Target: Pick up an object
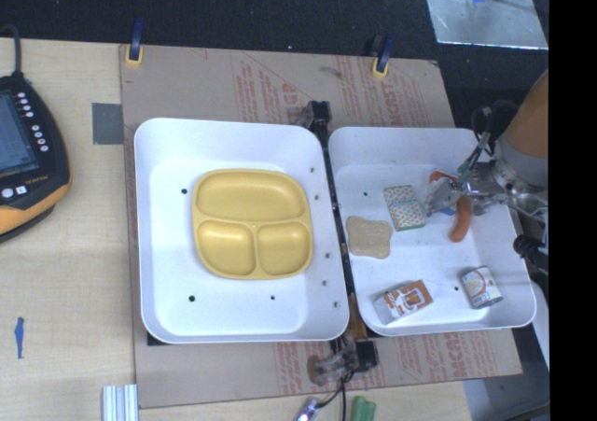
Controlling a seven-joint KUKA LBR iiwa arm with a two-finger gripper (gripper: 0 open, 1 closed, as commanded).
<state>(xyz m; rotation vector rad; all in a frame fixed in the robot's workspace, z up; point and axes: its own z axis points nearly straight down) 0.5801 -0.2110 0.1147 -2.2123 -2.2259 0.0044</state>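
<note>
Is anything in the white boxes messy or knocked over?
A little. In the right bin, the small can lies on its side and the brown carton lies flat and crooked. Nothing looks spilled or broken. In the left bin, the yellow divided plate sits flat.

A robotics lab: a teach pendant (26, 162) lies on the counter (65, 298), where clamps (134, 44) pin cardboard (252, 83) under white bins (149, 223).
</note>
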